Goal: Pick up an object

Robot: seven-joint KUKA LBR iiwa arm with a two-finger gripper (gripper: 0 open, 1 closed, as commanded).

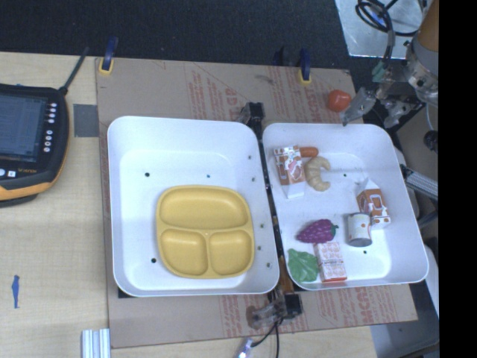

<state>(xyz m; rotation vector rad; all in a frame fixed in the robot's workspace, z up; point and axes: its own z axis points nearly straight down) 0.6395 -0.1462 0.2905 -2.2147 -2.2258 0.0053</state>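
Nothing is picked yet: the purple grapes [317, 231], grey can [358, 230] and croissant [318, 173] all lie loose in my right bin [399, 162]. Farther back, my gripper [370, 103] hovers past the bin's rim, fingers spread, carrying nothing, so the whole pick remains.

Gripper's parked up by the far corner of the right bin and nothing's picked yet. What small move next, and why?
Probably bring the gripper in over the right bin toward the croissant. It sits outside the bin's far rim, near a red ball on the cardboard, with nothing seen between its fingers. The croissant is among the nearest items, though a small carton lies close beside it.
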